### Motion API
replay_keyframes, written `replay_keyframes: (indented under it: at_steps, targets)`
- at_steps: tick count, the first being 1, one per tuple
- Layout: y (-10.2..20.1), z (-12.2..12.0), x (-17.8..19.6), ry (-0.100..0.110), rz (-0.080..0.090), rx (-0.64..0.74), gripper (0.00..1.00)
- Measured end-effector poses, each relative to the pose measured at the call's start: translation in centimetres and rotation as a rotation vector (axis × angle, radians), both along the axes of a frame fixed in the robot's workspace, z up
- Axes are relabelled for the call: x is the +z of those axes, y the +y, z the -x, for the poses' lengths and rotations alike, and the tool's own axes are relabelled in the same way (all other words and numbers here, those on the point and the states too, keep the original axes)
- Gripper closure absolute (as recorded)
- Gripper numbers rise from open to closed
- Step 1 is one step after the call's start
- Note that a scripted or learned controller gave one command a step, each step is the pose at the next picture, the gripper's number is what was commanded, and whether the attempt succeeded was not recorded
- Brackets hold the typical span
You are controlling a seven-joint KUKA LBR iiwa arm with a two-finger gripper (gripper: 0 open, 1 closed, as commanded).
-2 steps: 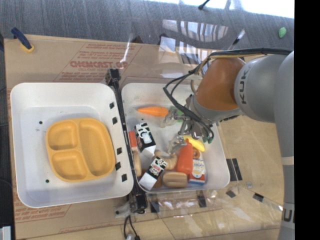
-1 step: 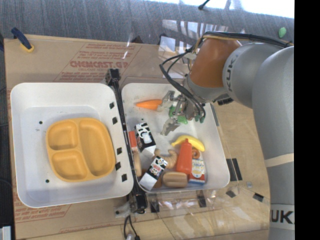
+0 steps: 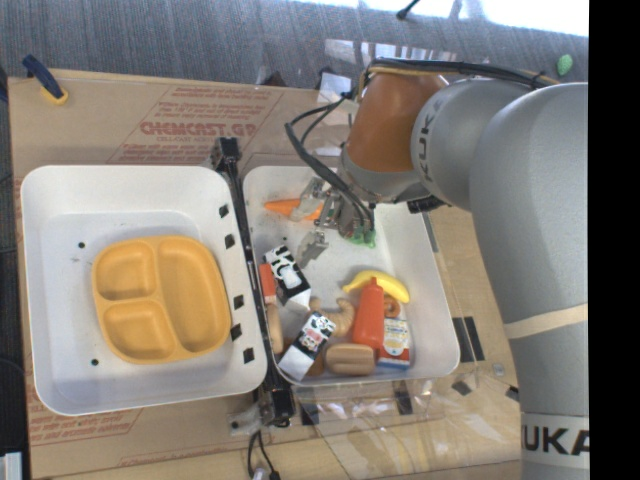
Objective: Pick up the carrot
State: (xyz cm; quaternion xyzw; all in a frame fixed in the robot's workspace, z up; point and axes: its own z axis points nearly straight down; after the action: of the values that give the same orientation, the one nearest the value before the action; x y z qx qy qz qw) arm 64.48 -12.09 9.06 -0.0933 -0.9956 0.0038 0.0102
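The carrot (image 3: 283, 207) is a small orange piece lying flat near the back left corner of the right bin (image 3: 437, 298). My gripper (image 3: 312, 226) hangs low over that corner, just right of the carrot, below the orange wrist band. Its two metal fingers (image 3: 314, 247) point down and to the left and stand apart, so it is open. The carrot's right end lies beside the upper finger, and nothing is clamped between the two. The arm hides the bin's back right part.
A yellow divided plate (image 3: 160, 298) lies in the left bin (image 3: 40, 268). The right bin's front half holds a banana (image 3: 380, 284), a red bottle (image 3: 368, 316), two black-and-white toys (image 3: 287, 274), a brown bun (image 3: 350, 358) and a small carton (image 3: 398, 340). A green piece (image 3: 363, 236) lies by the gripper.
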Motion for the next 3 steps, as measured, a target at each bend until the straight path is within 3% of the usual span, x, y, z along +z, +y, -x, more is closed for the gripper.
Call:
replay_keyframes:
  at_steps: [1, 2, 3]
  targets:
    - [0.4, -0.5, 1.3, -0.02, -0.001, 0.008, 1.0]
    - [13.3, 2.3, 10.9, -0.036, -0.012, 0.074, 1.0]
    - [21.5, 3.1, 10.3, -0.025, -0.011, -0.004, 1.0]
